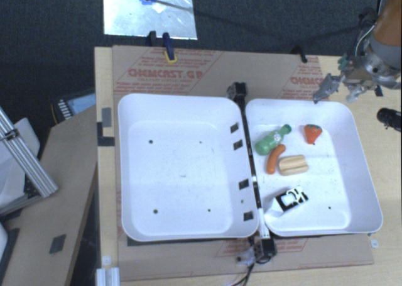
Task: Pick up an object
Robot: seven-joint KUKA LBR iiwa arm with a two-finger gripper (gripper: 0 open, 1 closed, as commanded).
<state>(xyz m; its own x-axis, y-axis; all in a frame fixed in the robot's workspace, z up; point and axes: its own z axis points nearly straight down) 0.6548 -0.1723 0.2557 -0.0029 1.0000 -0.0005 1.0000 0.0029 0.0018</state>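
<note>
Where the arm enters at three o'clock, most of it is cut off by the frame edge, and the tool (339, 87) is small and blurred; two grey fingers (323, 89) seem to splay apart with nothing between them, hanging over the table (75, 153) just beyond the right bin's (364, 171) far rim, at about one o'clock of that bin.

Going left to right, the left bin (182, 171) shows bare white floor with a few dark dots. Across the divider, the right bin holds five small things. A green bottle (271, 139) lies tilted at the bin's ten o'clock, with an orange carrot (274, 158) just below it, the two touching or nearly so. A tan bun (293, 165) lies beside the carrot toward three o'clock. A black-and-white block (291, 198) sits at six o'clock, its markings too blurred to read. A red strawberry (312, 132) with a green top rests at twelve o'clock, nearest the tool yet apart from it.
</note>
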